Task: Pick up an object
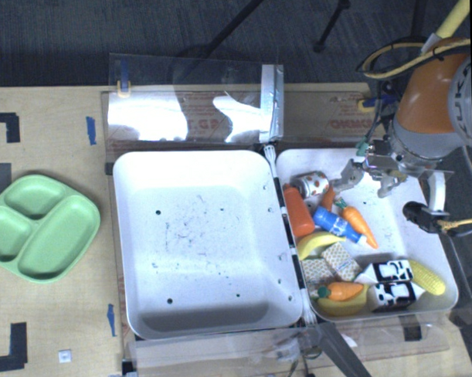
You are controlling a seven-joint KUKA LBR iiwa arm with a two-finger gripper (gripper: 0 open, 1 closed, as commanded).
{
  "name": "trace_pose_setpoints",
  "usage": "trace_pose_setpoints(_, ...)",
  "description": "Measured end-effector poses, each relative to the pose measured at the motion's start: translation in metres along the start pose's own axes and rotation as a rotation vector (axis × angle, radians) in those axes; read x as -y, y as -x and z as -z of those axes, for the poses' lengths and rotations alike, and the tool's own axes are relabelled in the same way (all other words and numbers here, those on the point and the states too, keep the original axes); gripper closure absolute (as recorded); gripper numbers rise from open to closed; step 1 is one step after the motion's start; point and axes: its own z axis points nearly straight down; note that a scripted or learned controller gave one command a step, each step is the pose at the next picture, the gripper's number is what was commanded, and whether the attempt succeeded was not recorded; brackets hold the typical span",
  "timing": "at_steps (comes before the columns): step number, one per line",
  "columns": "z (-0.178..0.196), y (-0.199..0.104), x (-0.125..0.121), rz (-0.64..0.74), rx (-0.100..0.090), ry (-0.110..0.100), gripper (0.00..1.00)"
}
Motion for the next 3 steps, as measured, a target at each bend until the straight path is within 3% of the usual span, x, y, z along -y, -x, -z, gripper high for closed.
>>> trace_pose_setpoints(1,-0.076,0.011,0.01,0.017,0.001,0.005,0.0)
trace_pose_setpoints(2,-0.067,0.012,0.01,0.013,0.0,0.006,1.0)
trace_pose_setpoints(3,0.057,-0.066,0.069,-0.005,0.0,0.001,1.0)
